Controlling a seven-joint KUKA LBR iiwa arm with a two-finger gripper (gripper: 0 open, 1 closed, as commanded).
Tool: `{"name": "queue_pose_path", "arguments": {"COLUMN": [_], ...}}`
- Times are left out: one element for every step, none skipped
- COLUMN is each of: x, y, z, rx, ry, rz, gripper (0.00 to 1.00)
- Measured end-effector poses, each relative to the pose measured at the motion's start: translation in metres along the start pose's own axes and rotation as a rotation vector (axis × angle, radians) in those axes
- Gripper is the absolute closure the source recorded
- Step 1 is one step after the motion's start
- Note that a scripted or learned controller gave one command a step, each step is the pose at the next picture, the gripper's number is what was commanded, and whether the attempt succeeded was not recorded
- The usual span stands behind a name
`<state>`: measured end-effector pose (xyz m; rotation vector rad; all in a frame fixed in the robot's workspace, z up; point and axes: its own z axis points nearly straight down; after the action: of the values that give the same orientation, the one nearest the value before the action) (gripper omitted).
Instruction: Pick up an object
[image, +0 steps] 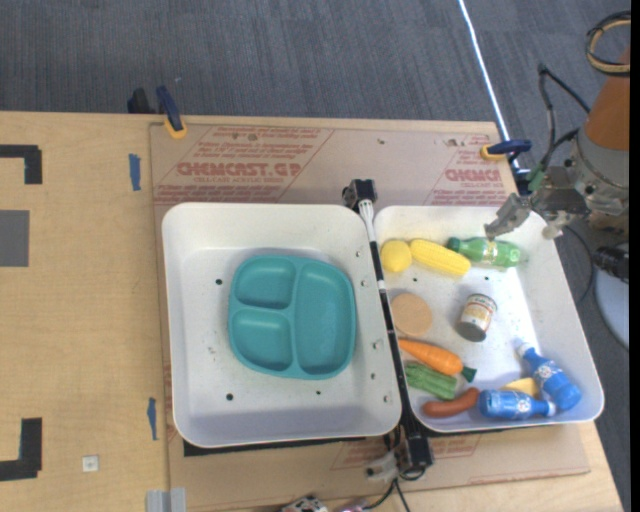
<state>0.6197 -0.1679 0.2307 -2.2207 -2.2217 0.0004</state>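
– Two white bins on the counter (70, 320): what's in each?

– On the left bin (170, 300), a teal divided plate (293, 315) sits about in the middle. The right bin (588, 365) holds all the loose things to pick from.

– Go through them.

– Along the far edge, from the wall shared with the left bin: a lemon (395, 256), touching a corn cob (440, 258), then a green bottle (487, 250) lying on its side toward the far right corner. Mid-bin there's a round tan disc (411, 314) with a small can (478, 315) just beside it. Nearer the front edge, a carrot (430, 354) lies just beside a green vegetable (430, 380), with a sausage (450, 404) at the front rim. Two blue bottles (530, 392) lie together in the near right corner; something small and yellow is tucked against them, but I can't tell what.

– And the arm (610, 120)?

– It comes in at the right edge of the counter. The fingers (499, 222) hang over the right bin's far right corner, just above the green bottle, spread apart with nothing between them.

– So nothing lifted?

– Nothing; every object lies in the bin.
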Motion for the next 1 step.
{"name": "queue_pose_path", "arguments": {"x": [0.0288], "y": [-0.0706], "z": [0.1368], "rx": [0.002], "ry": [0.001], "rz": [-0.132], "gripper": [0.0]}}
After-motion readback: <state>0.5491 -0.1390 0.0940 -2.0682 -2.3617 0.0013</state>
